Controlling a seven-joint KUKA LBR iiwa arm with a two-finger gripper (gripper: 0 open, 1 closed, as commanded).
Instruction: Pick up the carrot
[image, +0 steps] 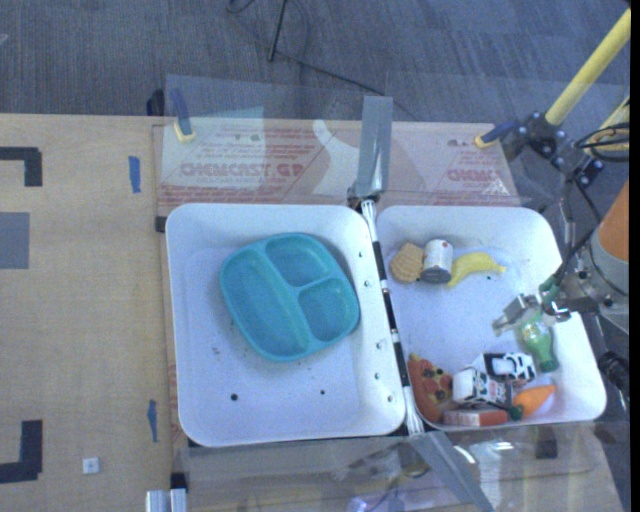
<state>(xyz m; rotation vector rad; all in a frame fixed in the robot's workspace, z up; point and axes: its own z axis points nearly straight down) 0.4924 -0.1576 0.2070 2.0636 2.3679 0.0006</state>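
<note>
The hand (522, 312) hovers blurred above the bottle (540, 345); carrot (535, 399) half-hidden.

I see an orange carrot (535, 399), a teal plate (288, 296), a yellow banana (474, 266) — and a black-and-white, perhaps cow-patterned, carton (509, 366).

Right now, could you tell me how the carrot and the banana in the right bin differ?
The carrot is orange with a green end; the banana is plain yellow. The carrot lies at the near right corner of the right bin, crowded against a black-and-white item; the banana lies toward the far side, beside a small can. The banana is curved and looks longer; the carrot is stubbier. Both lie flat in the same bin.
</note>
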